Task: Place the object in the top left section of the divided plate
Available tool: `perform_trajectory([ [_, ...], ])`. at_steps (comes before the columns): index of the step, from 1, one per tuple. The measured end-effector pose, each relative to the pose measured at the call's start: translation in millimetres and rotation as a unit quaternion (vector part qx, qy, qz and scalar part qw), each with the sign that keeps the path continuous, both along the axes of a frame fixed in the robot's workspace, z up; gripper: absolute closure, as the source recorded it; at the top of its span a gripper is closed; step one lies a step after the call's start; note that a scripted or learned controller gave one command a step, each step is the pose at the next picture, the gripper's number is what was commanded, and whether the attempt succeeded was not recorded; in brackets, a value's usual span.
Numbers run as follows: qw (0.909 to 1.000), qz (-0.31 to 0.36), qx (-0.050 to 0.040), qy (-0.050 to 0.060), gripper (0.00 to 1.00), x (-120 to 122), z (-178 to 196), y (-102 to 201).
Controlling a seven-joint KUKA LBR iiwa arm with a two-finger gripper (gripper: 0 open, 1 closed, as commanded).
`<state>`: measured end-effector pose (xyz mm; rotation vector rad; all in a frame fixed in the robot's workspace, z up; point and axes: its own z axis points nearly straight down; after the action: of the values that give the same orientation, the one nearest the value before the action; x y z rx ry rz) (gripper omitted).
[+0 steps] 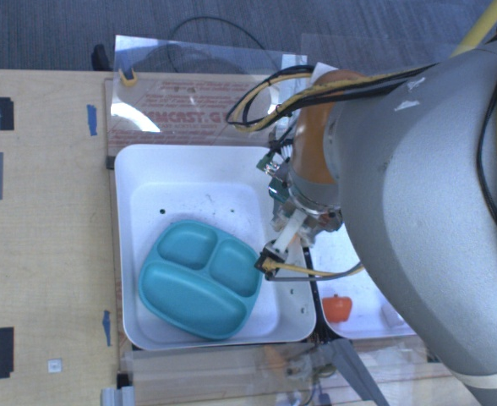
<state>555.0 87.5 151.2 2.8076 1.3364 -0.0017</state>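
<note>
A teal divided plate (199, 279) lies tilted in the left white bin (147, 176), toward its front. It has two small sections on its far side and one long section on its near side, all bare. A small orange-red object with a green top (337, 308) rests in the right bin (363, 328), near the front left corner. My gripper (309, 218) hangs below the orange-banded wrist, over the wall between the two bins. It is behind and above the orange-red object and to the right of the plate. The arm hides most of it.
The big grey arm (434, 210) covers most of the right bin. A clear plastic sheet with red lettering (189, 108) lies behind the left bin. Blue tape marks (91, 118) sit on the wooden bench to the left.
</note>
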Motion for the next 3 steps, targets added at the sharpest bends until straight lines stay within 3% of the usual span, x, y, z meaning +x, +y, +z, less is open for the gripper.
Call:
perform_trajectory([
  [1,0.9989,-0.046,0.0006,-0.007,1.00,0.0,0.0,0.0],
  [2,0.9988,-0.048,-0.0039,0.000,1.00,-2.2,7.3,-6.1],
  [3,0.9953,-0.096,0.0012,-0.015,1.00,-4.8,3.5,-5.1],
])
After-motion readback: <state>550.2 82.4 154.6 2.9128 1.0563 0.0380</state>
